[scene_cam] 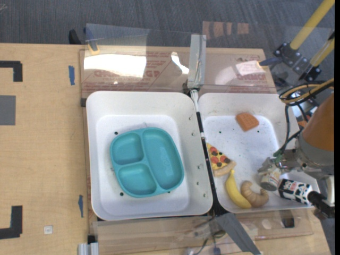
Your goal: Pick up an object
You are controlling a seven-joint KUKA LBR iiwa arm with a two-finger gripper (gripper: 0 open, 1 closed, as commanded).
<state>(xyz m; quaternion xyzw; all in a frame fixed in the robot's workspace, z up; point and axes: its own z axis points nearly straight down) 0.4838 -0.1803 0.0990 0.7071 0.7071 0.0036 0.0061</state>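
Two white bins sit side by side on the bench. The left bin (101, 158) holds a teal tray (146, 162) with three compartments, lying flat at centre frame. The right bin (228, 102) holds the loose items. An orange piece (247, 121) lies in its upper part, well apart from the rest. A pizza slice (219, 160) lies against the bin's left wall, at mid height. Below it, a banana (235, 190) lies near the lower edge, and a tan curved piece (256, 193) touches the banana's right side.

The arm (321, 137) reaches in from the right edge of the frame, its orange band above the wrist. The gripper (269, 175) is low in the lower right of the right bin, just above and right of the tan piece. Its metal tip looks close to that piece, but whether they touch is unclear. The state of the claw cannot be told from this angle. A black and white part (295, 190) lies just right of the gripper, at the bin's lower right rim.
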